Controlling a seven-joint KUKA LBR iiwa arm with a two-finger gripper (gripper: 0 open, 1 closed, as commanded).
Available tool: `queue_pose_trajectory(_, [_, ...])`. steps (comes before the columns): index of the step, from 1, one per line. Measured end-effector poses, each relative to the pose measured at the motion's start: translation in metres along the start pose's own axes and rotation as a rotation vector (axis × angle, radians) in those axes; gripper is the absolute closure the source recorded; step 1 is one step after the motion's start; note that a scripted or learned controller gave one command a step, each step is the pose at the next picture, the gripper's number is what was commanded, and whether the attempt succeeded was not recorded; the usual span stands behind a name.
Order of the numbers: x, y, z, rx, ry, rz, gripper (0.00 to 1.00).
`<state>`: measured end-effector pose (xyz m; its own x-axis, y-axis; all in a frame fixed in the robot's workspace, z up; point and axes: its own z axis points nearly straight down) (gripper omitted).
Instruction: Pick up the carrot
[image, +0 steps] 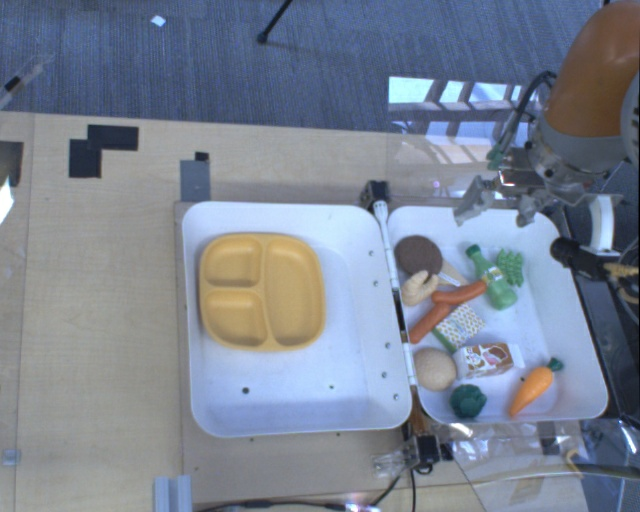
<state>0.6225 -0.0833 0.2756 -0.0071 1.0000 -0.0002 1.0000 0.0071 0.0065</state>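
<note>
The carrot (530, 389) is orange with a small green top. It lies near the front right corner of the right bin (580, 330), tip towards the front. My gripper (497, 208) hangs over the back rim of that bin, far behind the carrot and somewhat to its left. Its two fingers stand apart with nothing between them.
The right bin also holds a brown patty (418, 253), a green bottle (489, 271), a red sausage (458, 295), a bun (435, 368), a small carton (486, 358) just left of the carrot, and a dark green broccoli (467, 401). A yellow divided plate (262, 290) lies in the left bin (300, 400).
</note>
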Motion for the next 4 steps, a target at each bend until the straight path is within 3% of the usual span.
queue_pose_trajectory(1, [-0.053, -0.044, -0.014, -0.001, -0.003, -0.281, 0.00])
queue_pose_trajectory(2, [-0.100, -0.094, 0.085, 0.006, -0.001, -0.345, 0.00])
queue_pose_trajectory(3, [-0.122, -0.135, 0.140, 0.001, -0.001, -0.600, 0.00])
queue_pose_trajectory(4, [-0.120, -0.128, 0.159, -0.013, -0.003, -0.839, 0.00])
